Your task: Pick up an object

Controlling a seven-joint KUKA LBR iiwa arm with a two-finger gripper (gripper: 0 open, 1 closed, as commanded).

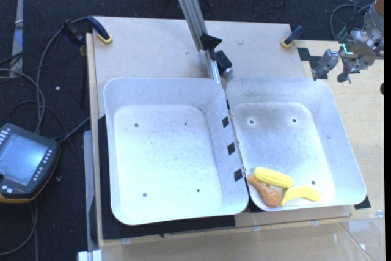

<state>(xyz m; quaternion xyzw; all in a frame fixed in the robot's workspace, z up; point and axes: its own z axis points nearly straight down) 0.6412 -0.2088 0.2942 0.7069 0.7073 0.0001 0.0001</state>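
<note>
You see the claw (334, 66) at the right edge of the desk (159, 49), above and beyond the far right corner of the right bin (330, 113), well apart from everything inside it. Its two dark fingers (321, 65) stand apart with open space between them, and nothing sits in that gap. In the right bin, three things are bunched in the near corner toward the left bin (122, 101): a yellow corn cob (274, 177), a yellow banana (301, 194) just right of it, and an orange carrot-like piece (266, 191) touching the corn's near side. On the floor off the desk's left edge lies a teach pendant (23, 162) with its cable.
</note>
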